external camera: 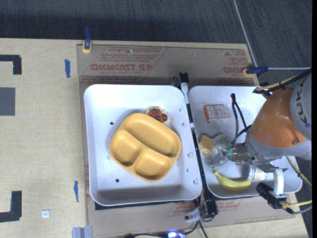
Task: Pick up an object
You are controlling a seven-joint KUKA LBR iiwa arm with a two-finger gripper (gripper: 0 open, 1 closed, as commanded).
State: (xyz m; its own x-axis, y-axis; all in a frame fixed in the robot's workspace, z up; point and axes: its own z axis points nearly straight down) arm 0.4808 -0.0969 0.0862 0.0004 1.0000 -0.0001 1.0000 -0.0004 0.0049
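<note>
- Two white bins stand side by side on the worktop [44,133].
- The left bin [99,103] holds a yellow divided tray [144,146] and a small red thing [157,114].
- The right bin [208,95] holds a banana [232,181], a box [217,113] and a clear bag [218,150].
- The tool [233,153] is low over the clear bag; I cannot tell its state.
- It seems the reaching step; next it needs a sure grip, then a lift.

floor: dark grey carpet [148,9] | bench: pale wood [39,133] | brown cardboard sheet [163,63]
</note>
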